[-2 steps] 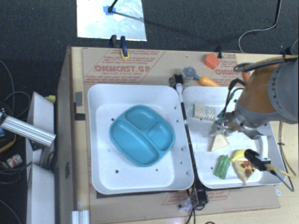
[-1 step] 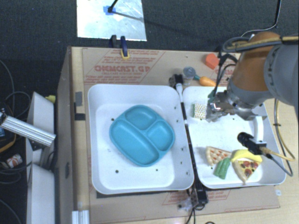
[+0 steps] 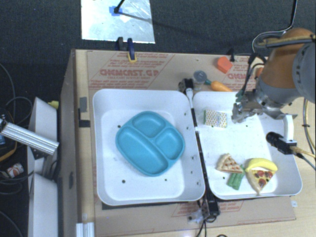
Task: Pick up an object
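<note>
Behind the two white bins [image 3: 148, 98] you see an orange block [image 3: 223, 64] and a carrot [image 3: 220, 87] on the brown board [image 3: 133, 70], with a shiny metal sheet [image 3: 118, 15] on dark carpet beyond.

Bench [image 3: 148, 68] with printed brown sheet, 2 white bins [image 3: 143, 189] side by side, orange block [image 3: 223, 64] at back

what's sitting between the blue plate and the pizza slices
In the camera view, between the blue plate and the pizza slices: the bins' rims and bare white floor.
</note>
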You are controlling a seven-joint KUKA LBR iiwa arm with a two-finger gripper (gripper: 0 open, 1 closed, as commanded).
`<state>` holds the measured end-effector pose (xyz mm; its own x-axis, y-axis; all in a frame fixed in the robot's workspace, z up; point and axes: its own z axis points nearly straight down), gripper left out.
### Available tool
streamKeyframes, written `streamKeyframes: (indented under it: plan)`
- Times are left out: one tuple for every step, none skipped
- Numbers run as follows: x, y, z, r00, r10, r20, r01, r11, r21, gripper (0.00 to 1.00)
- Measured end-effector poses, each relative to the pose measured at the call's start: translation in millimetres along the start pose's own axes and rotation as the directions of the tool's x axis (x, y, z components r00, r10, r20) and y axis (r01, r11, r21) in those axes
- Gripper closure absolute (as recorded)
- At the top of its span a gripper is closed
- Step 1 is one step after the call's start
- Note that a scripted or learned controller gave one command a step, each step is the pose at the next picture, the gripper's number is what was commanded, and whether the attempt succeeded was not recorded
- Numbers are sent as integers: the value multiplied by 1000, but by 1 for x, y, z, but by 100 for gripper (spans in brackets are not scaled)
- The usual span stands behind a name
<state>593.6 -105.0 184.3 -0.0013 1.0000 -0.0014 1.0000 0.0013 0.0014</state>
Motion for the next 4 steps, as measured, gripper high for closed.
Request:
streamKeyframes:
  plan:
    - [-53,-24,-19,1000,0,0,0,1000,-1,100]
    - [-102,12,-28,1000,0,1,0,1000,-2,100]
    - [-26,-43,-2,1000,-3,-2,3,1000,1,100]
    - [-27,-43,-3,1000,-2,-1,2,1000,0,0]
